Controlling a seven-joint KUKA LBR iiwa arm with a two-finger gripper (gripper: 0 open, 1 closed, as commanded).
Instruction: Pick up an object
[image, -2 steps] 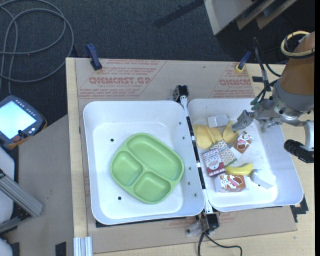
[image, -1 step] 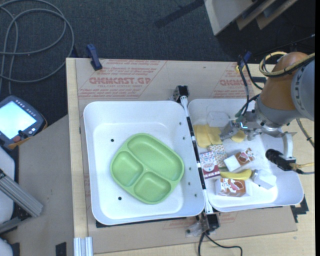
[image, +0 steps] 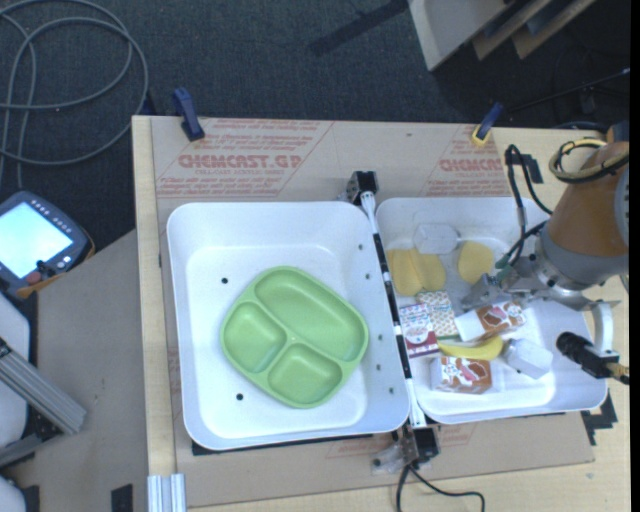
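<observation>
Banana (image: 478, 347) amid snack packets (image: 463, 374); green plate (image: 293, 336) sits apart.

The grey KUKA arm with a broad orange band (image: 592, 212) shows as a rounded, barrel-like body, the orange section glossy and wide, narrowing below into a pale grey metallic collar. Black cables (image: 519, 190) run along its outer side, one rising in a thin loop, and a bundle of yellowish and dark wires coils at the top of the orange part. Below the collar sits the small two-finger gripper of grey metal (image: 497, 292), with dull silver parts and a touch of green at its base. A dark, rounded black fitting (image: 583, 353) and a curved white piece lie alongside the wrist.
</observation>
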